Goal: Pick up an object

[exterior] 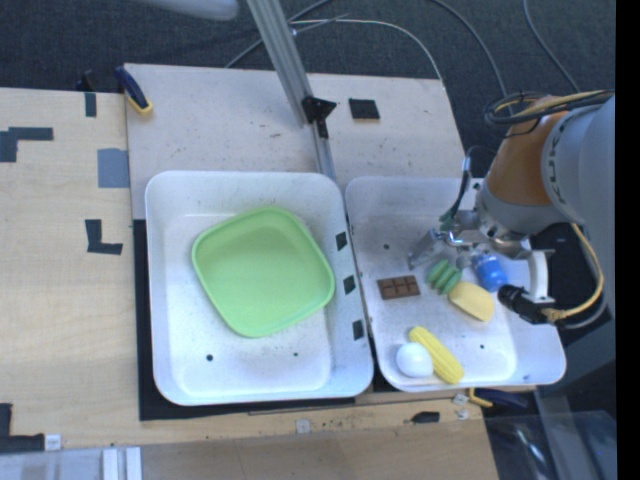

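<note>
several small things crowd the right bin; the gripper, whose grip i cannot tell, hangs just above the green piece and should descend squarely over it.

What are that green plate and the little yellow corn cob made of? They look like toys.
The green plate looks like moulded plastic: one even pale green, rounded corners, a soft sheen. The corn cob also seems to be plastic, probably toy food, with a uniform bright yellow and a smooth bumpy surface. Both guesses rest on looks alone.
</note>
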`<state>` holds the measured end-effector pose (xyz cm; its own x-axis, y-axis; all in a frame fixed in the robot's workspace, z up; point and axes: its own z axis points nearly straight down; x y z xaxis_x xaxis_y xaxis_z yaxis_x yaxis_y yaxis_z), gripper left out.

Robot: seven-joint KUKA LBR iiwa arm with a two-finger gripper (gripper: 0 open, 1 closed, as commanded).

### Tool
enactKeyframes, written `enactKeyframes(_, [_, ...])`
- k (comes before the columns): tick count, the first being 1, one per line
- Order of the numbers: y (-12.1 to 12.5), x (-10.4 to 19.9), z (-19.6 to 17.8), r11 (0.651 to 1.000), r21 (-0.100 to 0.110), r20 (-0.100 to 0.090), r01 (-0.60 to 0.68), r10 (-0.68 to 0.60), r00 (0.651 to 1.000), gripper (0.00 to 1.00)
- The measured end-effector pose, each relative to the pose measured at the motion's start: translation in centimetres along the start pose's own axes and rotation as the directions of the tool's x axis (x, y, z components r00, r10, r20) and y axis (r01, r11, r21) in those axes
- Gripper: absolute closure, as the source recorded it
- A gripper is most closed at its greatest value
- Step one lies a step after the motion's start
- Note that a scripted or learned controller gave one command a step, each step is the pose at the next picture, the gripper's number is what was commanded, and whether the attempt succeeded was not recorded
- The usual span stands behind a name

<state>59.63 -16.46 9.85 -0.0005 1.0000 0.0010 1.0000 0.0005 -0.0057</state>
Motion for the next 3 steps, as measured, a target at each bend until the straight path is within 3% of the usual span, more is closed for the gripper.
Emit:
enactKeyframes(1, [0.0,0.0,0.9,1.0,-0.006,0.002,0.0,0.0,1.0,0.0])
enactKeyframes(2, [0.1,0.0,-0.2,1.0,-0.008,0.003,0.0,0.0,1.0,1.0])
enactKeyframes(3, [-0.1,0.4,-6.4,1.0,-0.011,0.002,0.0,0.0,1.0,1.0])
